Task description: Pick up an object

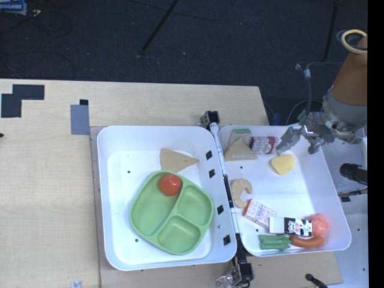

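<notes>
Yellow object (283,164) below open tool (298,141), labels unreadable

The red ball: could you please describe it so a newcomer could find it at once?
Look in the left bin, where a green tray with compartments lies. The red ball sits in the tray's top compartment; it is that bin's sole red, round thing, beside a flat tan wedge.
</notes>
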`<state>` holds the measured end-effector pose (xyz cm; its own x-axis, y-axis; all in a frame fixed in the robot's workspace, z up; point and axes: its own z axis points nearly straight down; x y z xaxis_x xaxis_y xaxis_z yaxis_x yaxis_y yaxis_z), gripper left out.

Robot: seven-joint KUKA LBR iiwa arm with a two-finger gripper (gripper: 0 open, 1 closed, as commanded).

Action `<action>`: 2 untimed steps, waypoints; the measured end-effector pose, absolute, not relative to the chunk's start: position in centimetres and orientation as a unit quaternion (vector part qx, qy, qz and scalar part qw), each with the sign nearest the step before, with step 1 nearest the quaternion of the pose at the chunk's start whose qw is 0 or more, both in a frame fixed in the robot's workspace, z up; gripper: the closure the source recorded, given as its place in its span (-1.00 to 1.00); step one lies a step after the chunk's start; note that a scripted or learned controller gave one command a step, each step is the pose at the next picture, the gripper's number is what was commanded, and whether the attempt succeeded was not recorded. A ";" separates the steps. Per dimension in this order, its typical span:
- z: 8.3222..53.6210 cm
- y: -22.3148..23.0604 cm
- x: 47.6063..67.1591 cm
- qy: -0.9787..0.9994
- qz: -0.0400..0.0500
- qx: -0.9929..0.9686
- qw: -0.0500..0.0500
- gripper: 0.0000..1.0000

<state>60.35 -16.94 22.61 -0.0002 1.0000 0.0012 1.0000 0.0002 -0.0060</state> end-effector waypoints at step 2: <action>8.6 -19.8 64.4 -0.709 0.001 -0.706 0.001 -1.00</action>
